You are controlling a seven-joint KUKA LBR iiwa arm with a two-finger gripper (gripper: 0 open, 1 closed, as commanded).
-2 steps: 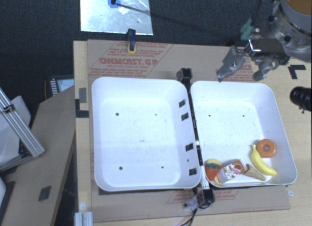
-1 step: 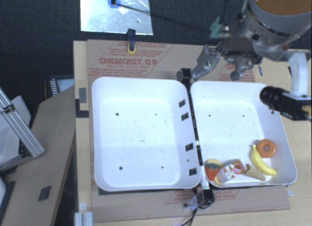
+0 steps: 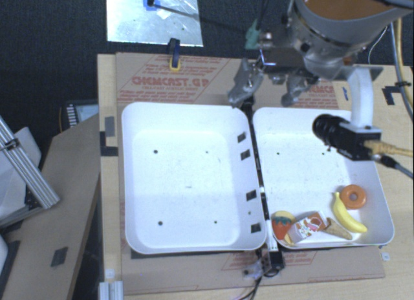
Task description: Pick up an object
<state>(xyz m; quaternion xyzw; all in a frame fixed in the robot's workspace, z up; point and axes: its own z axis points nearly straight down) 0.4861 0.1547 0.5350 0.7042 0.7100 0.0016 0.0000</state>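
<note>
- Hanging high over the far rim of the right bin (image 3: 323, 163), the gripper (image 3: 268, 95) sits well above the objects, so you are looking at a stand-off pose, not a reach.
- You can see its two fingers spread apart with nothing between them; one points down at the seam between the bins, the other at the right bin's far edge.
- Your candidates all lie bunched in the right bin's near corner: a banana (image 3: 347, 213), an orange ring (image 3: 353, 196) just beyond it, a tomato (image 3: 283, 224) against the near-left wall, a small carton (image 3: 306, 226) beside the tomato, and a cone (image 3: 337, 228) between carton and banana.
- They crowd there probably because the bin floor slopes or because loose things drift to the walls; either way, you get little room for a finger on the wall side.
- Judge the ring as the easiest pick: relative to the right bin's walls it lies most in the open, though it touches or nearly touches the banana's tip.
- Notice the black camera (image 3: 343, 137) on its white bracket, hanging over the right bin's far-right part; it rides with the arm.
- Left of the right bin, the left bin (image 3: 187, 176) holds nothing to grasp.
- Expect a long travel from the far rim to the near corner before any descent.
</note>
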